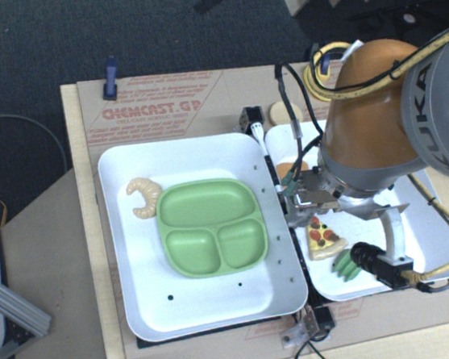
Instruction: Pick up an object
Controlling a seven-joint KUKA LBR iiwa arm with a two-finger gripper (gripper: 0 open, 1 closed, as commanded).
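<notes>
Bench (158,101) is a tan board with red "CHEMCAST" lettering along the far part. Two shallow white bins sit directly on it, side by side, edges touching: left bin (141,290), right bin (438,230) partly hidden under the arm. A blue clamp (110,79) sits on the far edge, a black clip (319,317) at the near edge between the bins.

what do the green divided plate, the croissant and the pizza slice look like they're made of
Green divided plate: looks like matte moulded plastic, one even colour, soft rounded compartment walls.
Croissant: probably a plastic or rubber toy, pale tan with smooth moulded ridges.
Pizza slice: likely toy plastic too, flat with painted-looking red dots; finish hard to tell.
</notes>
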